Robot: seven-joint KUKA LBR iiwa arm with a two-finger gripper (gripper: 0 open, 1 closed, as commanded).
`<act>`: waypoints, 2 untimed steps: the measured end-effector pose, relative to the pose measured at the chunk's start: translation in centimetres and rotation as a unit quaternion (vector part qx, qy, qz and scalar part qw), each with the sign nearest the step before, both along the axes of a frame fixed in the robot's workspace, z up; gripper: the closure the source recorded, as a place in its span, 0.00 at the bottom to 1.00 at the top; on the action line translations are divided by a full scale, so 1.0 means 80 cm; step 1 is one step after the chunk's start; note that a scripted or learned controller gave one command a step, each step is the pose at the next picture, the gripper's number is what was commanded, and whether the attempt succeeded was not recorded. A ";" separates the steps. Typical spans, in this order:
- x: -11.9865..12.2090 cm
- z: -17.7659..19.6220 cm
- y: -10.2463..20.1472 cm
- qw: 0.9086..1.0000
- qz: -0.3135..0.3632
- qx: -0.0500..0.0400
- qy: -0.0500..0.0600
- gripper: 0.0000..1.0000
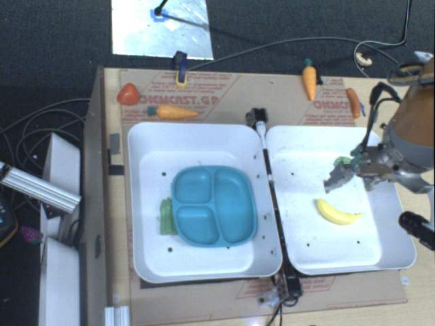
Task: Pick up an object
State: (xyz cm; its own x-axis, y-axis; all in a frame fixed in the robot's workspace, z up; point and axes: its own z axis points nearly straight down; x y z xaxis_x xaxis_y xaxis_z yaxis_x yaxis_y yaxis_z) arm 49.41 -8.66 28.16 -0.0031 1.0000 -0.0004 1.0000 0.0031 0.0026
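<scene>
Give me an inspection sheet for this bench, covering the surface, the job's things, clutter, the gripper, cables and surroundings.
Surface: cardboard-topped bench bearing the left bin and the right bin side by side.
Job's things: yellow banana lying in the right bin; blue divided plate in the left bin, with a green item at its left edge.
Clutter: on the cardboard behind the bins, a tomato, a carrot, a second carrot, and an orange piece.
Gripper: gripper low over the right bin, above the banana; finger state cannot be told.
Cables: black cables left of the bench, one running behind it.
Surroundings: dark carpet, a shiny sheet behind.
</scene>
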 end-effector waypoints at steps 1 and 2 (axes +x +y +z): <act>0.105 -0.135 -0.043 1.000 -0.001 0.000 0.002 0.00; 0.062 -0.247 -0.063 1.000 -0.001 0.000 0.001 0.00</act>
State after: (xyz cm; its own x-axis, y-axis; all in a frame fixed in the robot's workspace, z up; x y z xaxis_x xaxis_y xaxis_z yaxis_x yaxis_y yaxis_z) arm 54.39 -13.69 8.42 -0.0017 1.0000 -0.0004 1.0000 0.0017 0.0012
